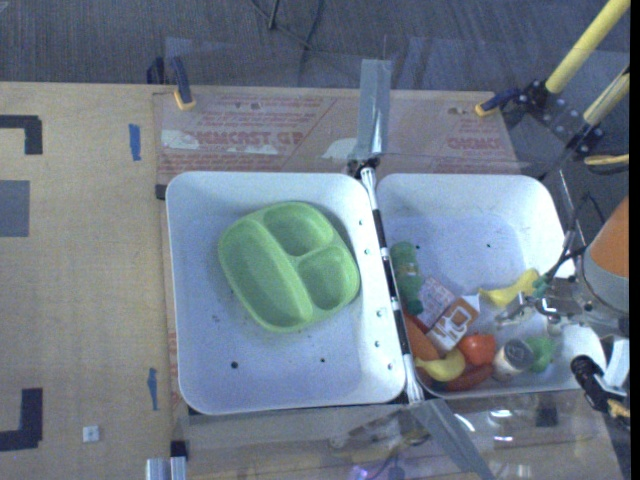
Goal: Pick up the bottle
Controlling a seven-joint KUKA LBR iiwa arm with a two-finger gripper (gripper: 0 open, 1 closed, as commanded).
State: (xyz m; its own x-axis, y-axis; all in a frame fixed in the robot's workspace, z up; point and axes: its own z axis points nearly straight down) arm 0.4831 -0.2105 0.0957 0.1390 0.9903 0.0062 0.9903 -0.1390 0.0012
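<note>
The bottle (407,269) lies left of the claw (530,313); its grip state cannot be told.

1. The light is even and diffuse, coming from overhead; no single lamp shows itself.
2. The two white bins (200,368) are the brightest areas, close to washed out, with a faint bluish cast on their floors.
3. The green divided plate (288,264) throws only a thin, soft shadow at its lower edge.
4. The grey floor across the top of the frame is dimmer and grainy.
5. The picture is soft overall; lettering on the cardboard (250,138) in the upper middle is blurred and hard to read.
6. Small items in the lower right smear together, their edges indistinct.
7. Clear plastic along the bottom edge carries pale glare streaks.
</note>
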